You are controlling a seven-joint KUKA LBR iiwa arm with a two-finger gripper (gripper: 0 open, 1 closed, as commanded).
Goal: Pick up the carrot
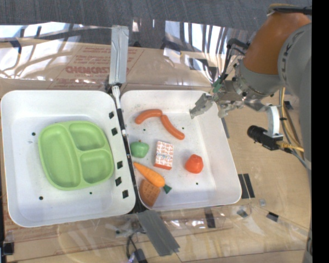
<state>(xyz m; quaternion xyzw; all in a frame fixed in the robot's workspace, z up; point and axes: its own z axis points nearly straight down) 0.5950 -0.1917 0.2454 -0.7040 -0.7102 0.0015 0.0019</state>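
**Carrot still to be reached**

At the left of the bench, a white bin [11,147] is seen with a green divided plate [77,155] lying in it. Beside it, the right bin [222,174] is filled with small food items: a green pepper [139,148] near the dividing wall, two sausages [148,115] toward the back, a small carton [164,154] in the middle, and a red tomato [194,164] further right. The carrot [149,173] is found at the front left of this bin, lying at a slant, with a brown waffle-like piece [148,192] touching it below. Over the bin's back right corner, the gripper [213,107] is held spread wide, with nothing between its fingers. The approach step is judged to be in hand. A move across to the front left, then a descent with the fingers set across the carrot's body, is called for next.
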